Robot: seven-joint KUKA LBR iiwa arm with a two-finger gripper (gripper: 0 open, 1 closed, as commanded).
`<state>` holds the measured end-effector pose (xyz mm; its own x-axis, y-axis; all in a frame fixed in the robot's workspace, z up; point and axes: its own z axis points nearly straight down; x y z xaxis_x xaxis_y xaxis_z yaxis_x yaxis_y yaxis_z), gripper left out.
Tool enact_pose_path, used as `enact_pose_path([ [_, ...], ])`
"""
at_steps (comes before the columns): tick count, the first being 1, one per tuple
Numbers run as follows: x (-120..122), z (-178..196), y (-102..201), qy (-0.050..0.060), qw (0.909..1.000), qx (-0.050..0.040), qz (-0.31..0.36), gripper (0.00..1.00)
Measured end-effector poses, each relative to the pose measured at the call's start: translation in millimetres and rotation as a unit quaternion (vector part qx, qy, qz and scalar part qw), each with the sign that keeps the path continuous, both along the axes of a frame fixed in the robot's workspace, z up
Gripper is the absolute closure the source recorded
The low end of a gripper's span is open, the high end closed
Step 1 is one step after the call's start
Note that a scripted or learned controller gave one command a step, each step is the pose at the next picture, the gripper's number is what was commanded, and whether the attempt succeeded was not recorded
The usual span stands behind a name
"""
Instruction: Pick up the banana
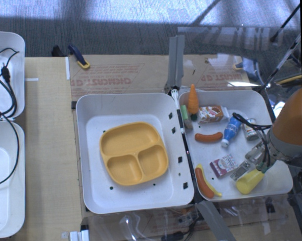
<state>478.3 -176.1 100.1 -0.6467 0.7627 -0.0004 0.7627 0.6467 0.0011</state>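
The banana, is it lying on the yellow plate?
No, the banana lies in the right bin, while the yellow plate sits in the left bin.

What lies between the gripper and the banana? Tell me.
A red-and-white packet lies between the gripper and the banana, in the camera view.

Glossy plastic banana (211,185); matt yellow plastic tray (134,153).

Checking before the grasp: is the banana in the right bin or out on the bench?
In: the banana lies flat inside the right bin, near its front left corner.
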Motion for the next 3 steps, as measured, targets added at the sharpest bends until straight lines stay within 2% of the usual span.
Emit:
enact_pose_path([
  [1,-1.0,-8.9,6.3,0.001,0.9998,0.0,0.021,0.0],
  [2,-0.3,-0.2,5.8,0.0,0.9998,-0.0001,0.02,1.0],
  [3,-0.2,-0.2,5.9,0.0,0.9998,-0.0001,0.02,0.0],
])
